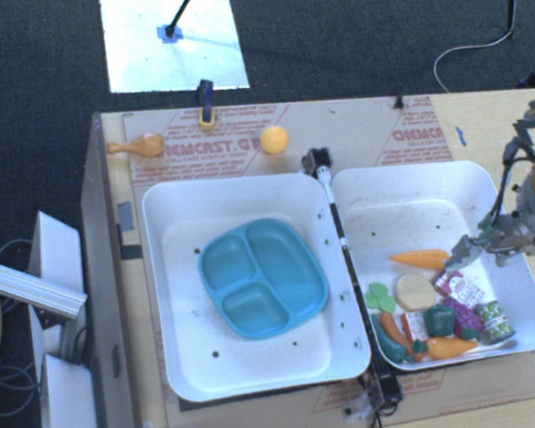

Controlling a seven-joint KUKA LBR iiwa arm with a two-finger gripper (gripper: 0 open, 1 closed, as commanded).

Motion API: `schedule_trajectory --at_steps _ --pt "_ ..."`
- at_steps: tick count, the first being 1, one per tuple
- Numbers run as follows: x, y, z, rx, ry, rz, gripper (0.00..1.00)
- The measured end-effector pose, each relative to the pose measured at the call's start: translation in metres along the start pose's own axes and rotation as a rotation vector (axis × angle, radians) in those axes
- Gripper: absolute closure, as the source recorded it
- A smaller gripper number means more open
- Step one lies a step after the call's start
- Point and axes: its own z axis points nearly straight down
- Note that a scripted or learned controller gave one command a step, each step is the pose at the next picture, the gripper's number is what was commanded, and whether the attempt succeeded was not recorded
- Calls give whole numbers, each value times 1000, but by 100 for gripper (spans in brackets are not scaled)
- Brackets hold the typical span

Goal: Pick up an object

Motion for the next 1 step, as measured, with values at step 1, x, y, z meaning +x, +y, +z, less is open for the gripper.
schedule_trajectory --at_steps 1 --pt "37 55 116 -2 0 -1 0"
